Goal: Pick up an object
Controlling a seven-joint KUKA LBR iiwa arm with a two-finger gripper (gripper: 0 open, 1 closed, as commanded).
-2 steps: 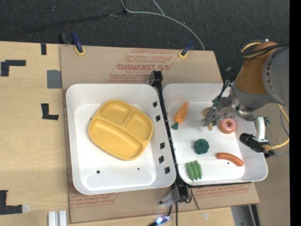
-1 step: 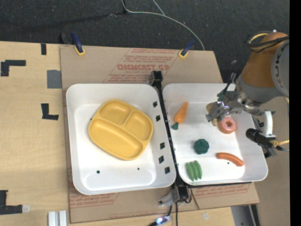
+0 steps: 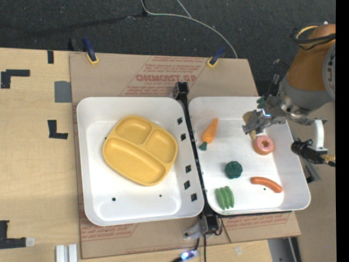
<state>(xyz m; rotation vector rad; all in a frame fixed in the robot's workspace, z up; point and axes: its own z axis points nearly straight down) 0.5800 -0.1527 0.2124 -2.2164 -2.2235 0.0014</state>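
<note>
Wooden bench (image 3: 32,162) under a cardboard sheet (image 3: 163,72), held by two blue clamps at the far edge; dark carpet beyond. I see two white bins side by side on the cardboard. Left bin (image 3: 90,201) holds a yellow divided plate (image 3: 140,149), tilted diagonally. Right bin (image 3: 294,201) holds five toy foods: carrot (image 3: 210,131) near the dividing wall, pink donut (image 3: 264,144) toward the right side, dark green broccoli (image 3: 234,169) mid-bin, red sausage (image 3: 266,184) near the right front, green pepper-like piece (image 3: 224,197) at the front edge. All lie apart from one another. Arm reaches in from the right; gripper (image 3: 256,125) hangs over the right bin, just beside the donut's far-left edge. Whether the fingers are wide or narrow I cannot tell from this angle. Nothing visibly between them.
</note>
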